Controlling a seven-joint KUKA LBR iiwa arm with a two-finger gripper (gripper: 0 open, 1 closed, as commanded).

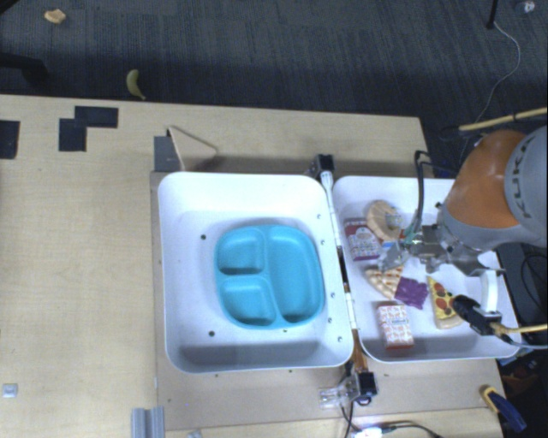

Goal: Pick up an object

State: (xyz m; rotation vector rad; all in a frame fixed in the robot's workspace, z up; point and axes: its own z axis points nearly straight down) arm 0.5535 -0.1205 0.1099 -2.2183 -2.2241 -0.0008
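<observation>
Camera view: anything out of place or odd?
Two things lie off the bench on the dark floor: a banana near the bench's far edge and a small tan piece at top left. The toys in the right bin look merely jumbled.

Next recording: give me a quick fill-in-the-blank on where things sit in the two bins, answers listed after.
1. The blue divided tray lies in the ____ bin as the camera sees it.
2. That tray has ____ compartments.
3. The gripper hangs over the ____ bin, among the small items.
4. The pizza slice toy lies to the ____ of the purple piece in the camera view.

Missing words: left; three; right; right
</observation>
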